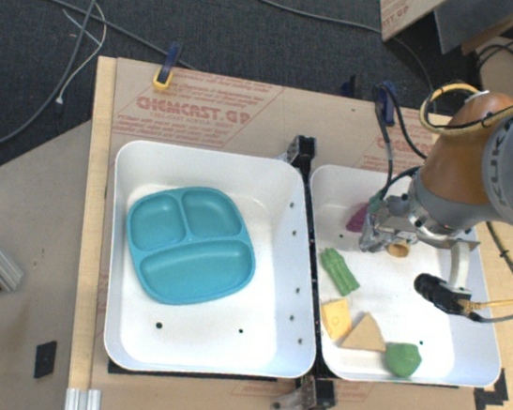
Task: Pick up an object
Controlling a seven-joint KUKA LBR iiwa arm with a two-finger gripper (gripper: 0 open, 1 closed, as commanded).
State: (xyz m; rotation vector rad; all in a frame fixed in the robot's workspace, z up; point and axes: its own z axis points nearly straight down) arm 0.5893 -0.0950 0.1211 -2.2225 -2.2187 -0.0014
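Green ball (pixel 402 359) at 5 o'clock in right bin (pixel 486 359): looks light, round, may roll; grab across middle. Gripper (pixel 377 237) at 2 o'clock; squeeze unclear.

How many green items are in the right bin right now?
2: a long green piece near the bin's left wall, and a round green piece at the front edge. The arm covers part of the bin, so more may be hidden.
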